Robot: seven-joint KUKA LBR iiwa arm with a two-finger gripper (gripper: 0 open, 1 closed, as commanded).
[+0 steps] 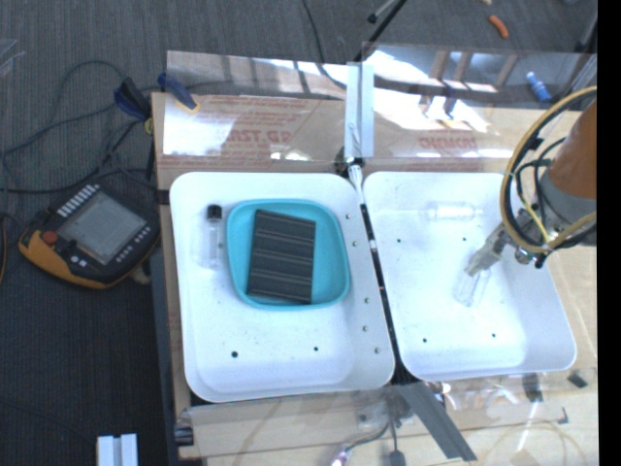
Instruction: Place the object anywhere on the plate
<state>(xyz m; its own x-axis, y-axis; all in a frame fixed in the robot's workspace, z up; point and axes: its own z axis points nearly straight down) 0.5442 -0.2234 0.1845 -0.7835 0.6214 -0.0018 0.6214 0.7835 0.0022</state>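
On the floor at far left lies a handheld control pad [92,233]. The left bin [281,357] holds a small clear vial with a black cap [212,234] lying beside a blue plate [287,253], and a dark ribbed block [281,256] already rests on that plate, its long axis running top to bottom and tilted slightly.

In the right bin [485,338] a clear tube [448,211] lies near the far wall, its long axis running left to right. Nearer the arm [572,178], the jaws [480,270] hang low over the bin floor. Something pale and see-through appears at their tips, angled down to the left, but it is too faint to tell whether it is a held thing or part of the fingers, so I cannot tell how far open they are or whether they grip anything.

If the block counts as the object, the placing looks done. If a clear piece is meant, a sound grasp across its short side would come first, then a lift clear of the rim between the bins before crossing to the plate.
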